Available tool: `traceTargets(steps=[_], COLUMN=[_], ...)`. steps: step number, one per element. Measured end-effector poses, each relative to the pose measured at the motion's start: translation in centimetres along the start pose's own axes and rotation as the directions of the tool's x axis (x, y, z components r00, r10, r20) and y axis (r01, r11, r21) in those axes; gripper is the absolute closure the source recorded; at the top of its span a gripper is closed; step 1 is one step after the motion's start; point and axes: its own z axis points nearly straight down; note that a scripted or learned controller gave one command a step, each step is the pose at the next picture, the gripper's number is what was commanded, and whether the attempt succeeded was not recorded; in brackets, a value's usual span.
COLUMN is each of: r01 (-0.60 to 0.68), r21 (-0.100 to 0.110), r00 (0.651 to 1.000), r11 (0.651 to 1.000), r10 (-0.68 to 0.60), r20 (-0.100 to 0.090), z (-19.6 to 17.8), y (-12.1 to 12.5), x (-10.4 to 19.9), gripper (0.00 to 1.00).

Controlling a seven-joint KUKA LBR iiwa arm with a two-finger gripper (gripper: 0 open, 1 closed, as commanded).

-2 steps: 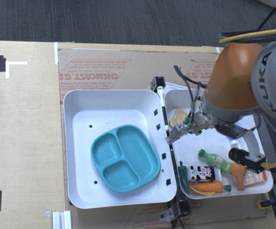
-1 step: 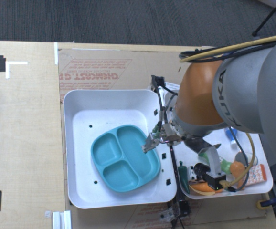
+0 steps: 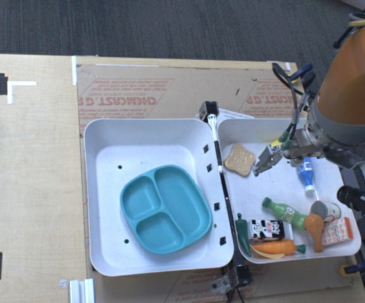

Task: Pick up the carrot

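The orange carrot (image 3: 275, 248) lies along the front wall of the right bin (image 3: 258, 128), just below a small black-and-white carton (image 3: 264, 229). My gripper (image 3: 263, 163) hangs over the bin's middle, well behind the carrot and beside a slice of toast (image 3: 239, 160). Its dark fingers point down and left with a small gap and nothing between them.
A green bottle (image 3: 285, 211), an orange-brown piece (image 3: 314, 230), an orange packet (image 3: 338, 230), a grey can (image 3: 323, 209) and a blue-capped bottle (image 3: 306, 175) crowd the right bin's front right. The left bin (image 3: 107, 144) holds a teal divided plate (image 3: 165, 208).
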Motion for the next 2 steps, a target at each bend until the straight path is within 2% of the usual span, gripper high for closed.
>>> traceTargets(steps=[1, 2], r01=[-0.283, -0.278], r21=[0.007, 0.011], r00=[0.959, 0.96], r11=[0.959, 0.96], r10=[0.283, 0.278], r20=[-0.002, 0.002], z=[9.62, 8.9], y=[1.15, 1.23], x=[7.14, 7.05], gripper=[0.0, 1.0])
